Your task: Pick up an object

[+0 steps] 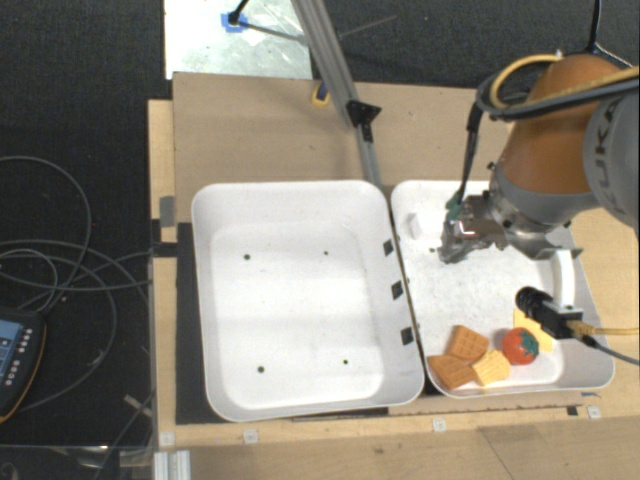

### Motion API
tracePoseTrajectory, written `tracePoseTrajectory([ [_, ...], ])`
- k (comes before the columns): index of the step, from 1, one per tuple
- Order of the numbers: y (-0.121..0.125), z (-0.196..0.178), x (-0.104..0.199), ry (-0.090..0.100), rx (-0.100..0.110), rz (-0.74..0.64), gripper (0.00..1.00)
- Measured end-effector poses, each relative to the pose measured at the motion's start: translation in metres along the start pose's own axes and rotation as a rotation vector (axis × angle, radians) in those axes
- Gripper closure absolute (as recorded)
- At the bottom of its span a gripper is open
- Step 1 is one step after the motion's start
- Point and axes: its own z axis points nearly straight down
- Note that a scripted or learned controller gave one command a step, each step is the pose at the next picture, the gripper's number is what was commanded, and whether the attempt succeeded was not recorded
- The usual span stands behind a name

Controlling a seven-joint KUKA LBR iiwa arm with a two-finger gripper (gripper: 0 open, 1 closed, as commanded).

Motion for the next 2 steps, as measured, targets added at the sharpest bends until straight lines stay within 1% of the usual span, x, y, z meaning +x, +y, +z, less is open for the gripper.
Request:
tracePoseTrajectory([
  [2, -0.01, -0.009, 0.117, 0.001, 0.0, -0.001, 1.0],
])
